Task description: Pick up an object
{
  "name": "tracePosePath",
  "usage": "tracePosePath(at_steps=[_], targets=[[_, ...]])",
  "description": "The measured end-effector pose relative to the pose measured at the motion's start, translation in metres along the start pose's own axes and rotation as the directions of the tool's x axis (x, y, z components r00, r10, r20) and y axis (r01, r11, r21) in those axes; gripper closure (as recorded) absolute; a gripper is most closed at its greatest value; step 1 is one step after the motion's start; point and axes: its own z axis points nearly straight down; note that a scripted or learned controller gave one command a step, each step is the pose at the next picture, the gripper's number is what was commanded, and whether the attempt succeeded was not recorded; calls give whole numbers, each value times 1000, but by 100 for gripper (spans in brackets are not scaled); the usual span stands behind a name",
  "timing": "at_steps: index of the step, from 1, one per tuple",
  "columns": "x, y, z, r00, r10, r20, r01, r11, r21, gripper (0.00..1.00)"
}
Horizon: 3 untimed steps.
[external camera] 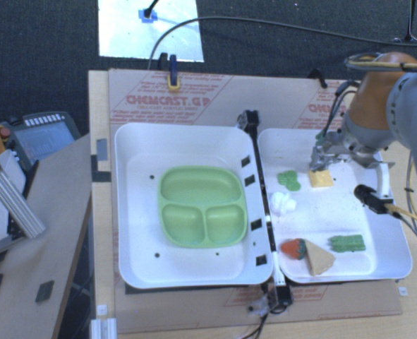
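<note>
Board under the bins [194, 94]: "CHEMCAST GP" in red letters, upside down
Board's right corner: same red print, partly hidden

Both bins [123, 189] are white. The divided tray [201, 207] is pale green. The square block [322, 179] is yellow, the wedge [319, 258] tan, and the arm [406, 111] grey and orange.
</note>
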Motion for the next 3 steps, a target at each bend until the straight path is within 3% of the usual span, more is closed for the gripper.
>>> tracePosePath(at_steps=[1,3], targets=[[9,8,-52,1000,-3,-1,3,1000,13,100],[14,13,-125,1000,-4,-1,4,1000,14,100]])
